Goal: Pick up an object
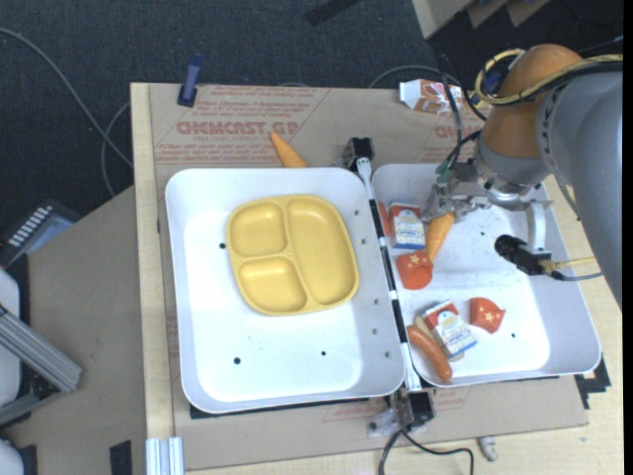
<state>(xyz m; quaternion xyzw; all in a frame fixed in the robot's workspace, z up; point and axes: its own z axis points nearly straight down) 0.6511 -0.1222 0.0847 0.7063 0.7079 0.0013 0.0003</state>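
Note:
My gripper (447, 203) hangs over the far left part of the right bin (554, 305), under the grey wrist with its orange band. An orange carrot (438, 237) lies tilted just below it, its upper end right at the gripper's tip; whether it is held cannot be made out. Left of the carrot lies a red-and-white carton (406, 226), and below that a red cup-like piece (415, 271). Nearer the front sit a red strawberry (486, 314), a small box (453, 331) and a sausage (431, 352).
The left bin (198, 295) holds a yellow divided plate (292, 255). Outside the bins on the bench lie another orange carrot (287, 151), a blue object (189, 80) and a crumpled packet (425, 94). Cables trail along the arm at the right.

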